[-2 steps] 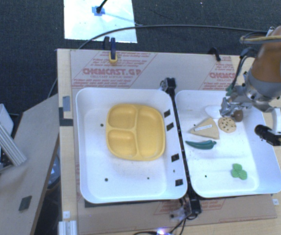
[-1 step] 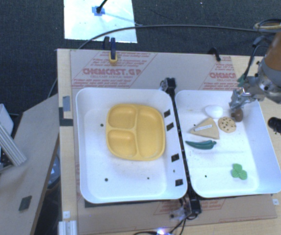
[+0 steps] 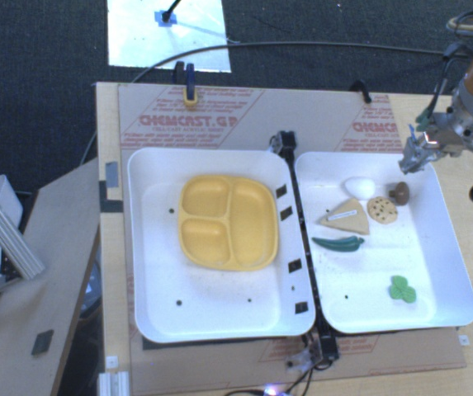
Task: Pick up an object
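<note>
While the tool (image 3: 415,157) hangs over the far right rim of the right bin (image 3: 455,246), you are in the approach step, with nothing picked yet.

From the camera view, you can see the toys grouped in that bin's far half: a white egg (image 3: 359,188), a brown nut-like piece (image 3: 399,193) just beside a round cookie (image 3: 382,210), a tan wedge (image 3: 346,217), and a green pepper (image 3: 338,242) just below the wedge; a green leafy piece (image 3: 401,289) lies apart, nearer the front. The left bin (image 3: 149,246) carries a yellow divided plate (image 3: 226,223). Nothing sits between the tool's tips, but you cannot tell how wide they stand. The brown piece lies closest, so the next move likely calls for a short shift inward, then a straight descent centred on one item, clear of its neighbours.
</note>
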Controlling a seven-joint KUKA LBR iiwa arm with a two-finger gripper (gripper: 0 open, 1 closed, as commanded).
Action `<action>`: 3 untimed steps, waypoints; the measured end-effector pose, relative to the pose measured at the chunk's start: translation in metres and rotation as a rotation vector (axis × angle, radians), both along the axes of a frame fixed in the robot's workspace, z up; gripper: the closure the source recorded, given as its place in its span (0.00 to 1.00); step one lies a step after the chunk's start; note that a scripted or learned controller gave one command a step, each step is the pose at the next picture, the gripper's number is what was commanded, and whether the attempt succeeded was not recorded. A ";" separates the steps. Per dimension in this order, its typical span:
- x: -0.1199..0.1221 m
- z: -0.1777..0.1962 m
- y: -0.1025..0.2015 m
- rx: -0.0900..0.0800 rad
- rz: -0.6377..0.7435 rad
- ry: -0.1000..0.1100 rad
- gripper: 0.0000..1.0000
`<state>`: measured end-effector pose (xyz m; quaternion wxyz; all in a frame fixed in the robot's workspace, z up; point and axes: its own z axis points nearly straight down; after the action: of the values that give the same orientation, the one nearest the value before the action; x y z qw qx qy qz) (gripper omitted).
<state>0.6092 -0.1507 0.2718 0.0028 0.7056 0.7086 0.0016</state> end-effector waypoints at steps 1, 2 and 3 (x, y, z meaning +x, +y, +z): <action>0.007 -0.015 0.047 0.002 0.004 0.004 1.00; 0.000 -0.024 0.098 0.003 0.005 0.005 1.00; 0.001 -0.039 0.157 0.004 0.006 0.006 1.00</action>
<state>0.6099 0.0059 0.2331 -0.0006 0.7035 0.7107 0.0008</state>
